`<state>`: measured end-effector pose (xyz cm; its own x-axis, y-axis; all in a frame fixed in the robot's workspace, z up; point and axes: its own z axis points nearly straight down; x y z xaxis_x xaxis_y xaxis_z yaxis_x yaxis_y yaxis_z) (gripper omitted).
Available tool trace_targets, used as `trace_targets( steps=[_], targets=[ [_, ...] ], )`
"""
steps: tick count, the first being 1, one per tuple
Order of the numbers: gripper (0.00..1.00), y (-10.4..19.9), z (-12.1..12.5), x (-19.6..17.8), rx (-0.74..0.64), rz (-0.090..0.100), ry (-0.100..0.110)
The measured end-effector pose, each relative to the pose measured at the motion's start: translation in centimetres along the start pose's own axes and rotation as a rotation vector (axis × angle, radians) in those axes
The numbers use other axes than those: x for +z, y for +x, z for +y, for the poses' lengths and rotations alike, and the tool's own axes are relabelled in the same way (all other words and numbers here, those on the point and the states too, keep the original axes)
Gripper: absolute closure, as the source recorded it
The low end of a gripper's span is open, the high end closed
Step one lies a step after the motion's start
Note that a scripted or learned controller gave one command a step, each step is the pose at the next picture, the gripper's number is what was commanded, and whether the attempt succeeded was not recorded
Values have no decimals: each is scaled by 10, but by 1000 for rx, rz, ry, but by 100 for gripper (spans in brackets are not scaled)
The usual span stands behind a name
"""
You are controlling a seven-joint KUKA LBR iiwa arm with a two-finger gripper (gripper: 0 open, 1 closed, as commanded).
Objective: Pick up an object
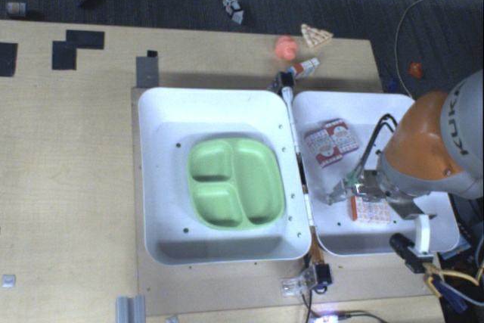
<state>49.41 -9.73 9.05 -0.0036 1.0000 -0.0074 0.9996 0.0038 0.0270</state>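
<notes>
Two candidates: a red-and-white packet (331,141) lies in the right bin (446,234), toward its far-left part; a red-and-white card (372,212) lies nearer the bin's front wall.
Gripper (355,189): low over the right bin, directly at the card's left edge, well short of the packet; whether it is open or closed cannot be told.
Contact: nothing visible between the gripper's tips.
Risk: the card lies flat on the bin floor, so a pinch may slide over it and come up empty.
Second risk: the arm's bulk hides the card, so misalignment is likely.
Left bin (151,185): holds a green divided tray (234,181), well apart from the gripper.
</notes>
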Motion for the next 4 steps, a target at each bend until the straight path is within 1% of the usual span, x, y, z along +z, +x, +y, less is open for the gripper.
trace_targets(
  steps=[1, 2, 3, 4],
  targets=[
    [100, -3, 3, -13, 2, -6, -9],
    [0, -3, 3, -12, 2, -7, -8],
    [0, 10, -1, 0, 3, -6, 0],
    [100, 9, 2, -12, 3, -7, -8]
  ],
)
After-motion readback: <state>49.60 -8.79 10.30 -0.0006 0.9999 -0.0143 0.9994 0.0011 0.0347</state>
